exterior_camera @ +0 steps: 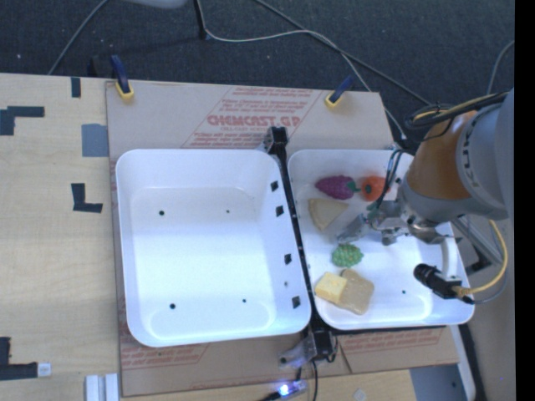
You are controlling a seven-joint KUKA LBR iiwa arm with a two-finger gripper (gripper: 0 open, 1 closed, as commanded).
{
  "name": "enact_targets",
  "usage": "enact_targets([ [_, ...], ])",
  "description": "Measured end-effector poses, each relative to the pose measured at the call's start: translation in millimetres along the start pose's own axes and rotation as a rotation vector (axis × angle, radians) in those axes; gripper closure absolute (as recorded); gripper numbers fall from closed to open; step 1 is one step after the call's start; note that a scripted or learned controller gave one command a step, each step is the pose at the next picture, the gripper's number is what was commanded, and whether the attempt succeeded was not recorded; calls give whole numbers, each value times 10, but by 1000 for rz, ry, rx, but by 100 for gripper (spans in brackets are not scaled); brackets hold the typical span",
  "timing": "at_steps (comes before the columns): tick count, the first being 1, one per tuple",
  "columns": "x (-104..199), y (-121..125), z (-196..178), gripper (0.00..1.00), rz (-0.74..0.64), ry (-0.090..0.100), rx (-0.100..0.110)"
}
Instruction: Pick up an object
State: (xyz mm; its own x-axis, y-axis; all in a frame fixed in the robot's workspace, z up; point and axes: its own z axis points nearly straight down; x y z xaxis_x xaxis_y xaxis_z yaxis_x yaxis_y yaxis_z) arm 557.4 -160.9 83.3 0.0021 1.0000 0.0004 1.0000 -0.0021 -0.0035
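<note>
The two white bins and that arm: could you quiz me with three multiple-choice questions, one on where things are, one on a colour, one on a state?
1. Which bin holds the toy foods?
A. the left bin
B. the right bin
C. both bins

2. What colour is the small bumpy item in the middle of that bin?
A. green
B. blue
C. white

3. Where is the gripper?
A. above the left bin
B. outside both bins
C. low inside the right bin

Answers: B, all pieces lie in the right bin. A, the bumpy item is green. C, the gripper sits among the foods there.
</note>
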Motion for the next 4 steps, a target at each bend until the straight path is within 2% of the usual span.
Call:
enact_targets([
  [1, 456, -457, -29, 0, -3, -3, -9],
  [2, 677, 324, -23, 0, -7, -2, -9],
  [3, -120, 858, -18, 0, 1, 2, 3],
  [4, -105, 859, -128, 100, -4, -6, -4],
])
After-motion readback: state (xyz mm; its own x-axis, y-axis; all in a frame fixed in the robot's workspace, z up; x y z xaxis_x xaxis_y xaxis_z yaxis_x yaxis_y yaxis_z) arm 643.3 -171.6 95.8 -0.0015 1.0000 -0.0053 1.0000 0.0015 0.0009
